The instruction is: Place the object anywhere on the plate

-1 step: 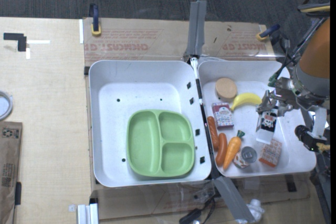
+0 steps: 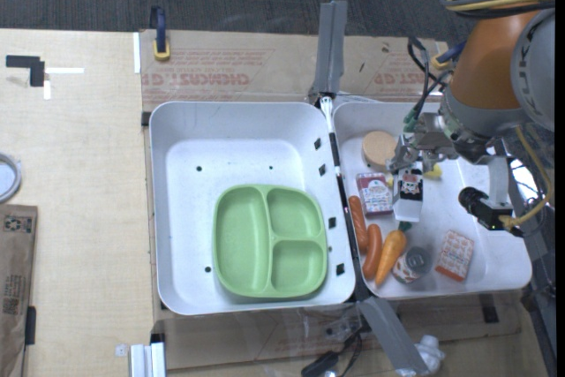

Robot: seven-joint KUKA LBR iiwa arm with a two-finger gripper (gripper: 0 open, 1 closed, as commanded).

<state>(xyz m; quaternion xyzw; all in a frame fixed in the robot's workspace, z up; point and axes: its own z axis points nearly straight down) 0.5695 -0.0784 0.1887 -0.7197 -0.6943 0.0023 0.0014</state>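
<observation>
A light green plate (image 2: 269,240) with three compartments lies in the left bin (image 2: 177,146), toward its front right. My gripper (image 2: 410,183) hangs low over the middle of the right bin (image 2: 512,274), well to the right of the plate. Directly under it sits a small white box (image 2: 409,208). A red packet (image 2: 374,193) lies just to its left, and a round tan disc (image 2: 379,149) lies behind that. The gripper body hides what is at its tip.
The right bin also holds a red sausage (image 2: 357,220), two orange carrots (image 2: 381,252), a small can (image 2: 411,265) and an orange-and-white packet (image 2: 455,254). A grey divider (image 2: 332,57) rises between the bins. The arm's orange band (image 2: 499,57) and its cables overhang the right bin's back.
</observation>
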